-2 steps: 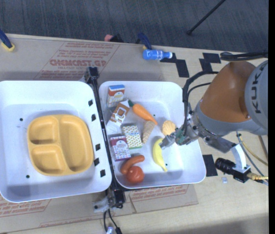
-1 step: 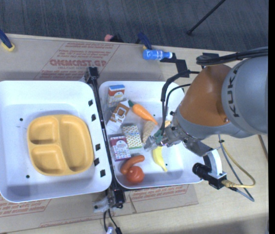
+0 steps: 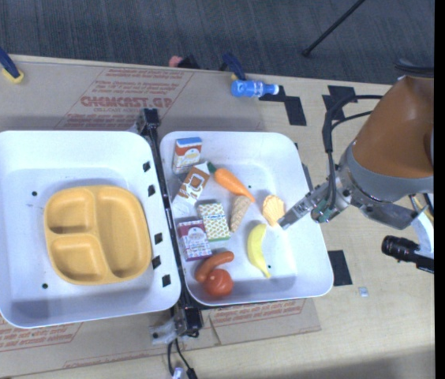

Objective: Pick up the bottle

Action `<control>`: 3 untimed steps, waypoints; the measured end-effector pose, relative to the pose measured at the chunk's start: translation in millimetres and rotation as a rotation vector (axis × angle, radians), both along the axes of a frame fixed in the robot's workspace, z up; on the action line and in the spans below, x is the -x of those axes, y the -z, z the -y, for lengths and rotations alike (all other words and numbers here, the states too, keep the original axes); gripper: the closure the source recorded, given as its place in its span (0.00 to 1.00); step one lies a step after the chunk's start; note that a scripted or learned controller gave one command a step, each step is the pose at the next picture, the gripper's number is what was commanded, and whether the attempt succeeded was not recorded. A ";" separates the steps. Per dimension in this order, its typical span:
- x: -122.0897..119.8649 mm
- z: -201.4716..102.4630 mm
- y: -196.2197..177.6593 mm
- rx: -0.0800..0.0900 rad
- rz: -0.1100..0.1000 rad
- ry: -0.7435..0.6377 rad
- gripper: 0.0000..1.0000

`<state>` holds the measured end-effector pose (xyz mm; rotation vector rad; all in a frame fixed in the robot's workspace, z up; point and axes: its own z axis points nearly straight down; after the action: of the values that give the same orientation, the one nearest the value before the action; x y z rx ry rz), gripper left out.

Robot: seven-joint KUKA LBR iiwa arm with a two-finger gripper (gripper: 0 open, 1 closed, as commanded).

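Bottle (image 3: pixel 254 89): small blue plastic cylinder, laid flat on the cardboard-covered tabletop (image 3: pixel 128 93) beyond the right bin (image 3: pixel 313 271).
Jaws (image 3: pixel 292 213): seen over the right bin beside a ridged yellow piece (image 3: pixel 273 208) (whether open or closed cannot be told).
Left bin (image 3: pixel 1 212): a compartmented yellow tray (image 3: pixel 96 233) is held.

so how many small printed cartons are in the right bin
4, all in the shallow white right bin, left part: an orange-and-white carton at the top, a brown one below it, a green-patterned one, and a red one. Others may hide underneath.

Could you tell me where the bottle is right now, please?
The bottle lies on its side on the bench, outside both bins, just beyond the right bin's far rim.
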<state>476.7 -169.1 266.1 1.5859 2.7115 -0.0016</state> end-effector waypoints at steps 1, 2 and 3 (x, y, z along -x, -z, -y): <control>0.6 -63.0 70.3 -0.002 -0.004 0.053 1.00; -0.4 -69.7 -28.0 0.000 0.001 -0.281 1.00; 0.8 -58.9 111.7 -0.003 -0.004 -0.609 1.00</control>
<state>475.9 -110.3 154.5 0.7004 3.0668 -0.0003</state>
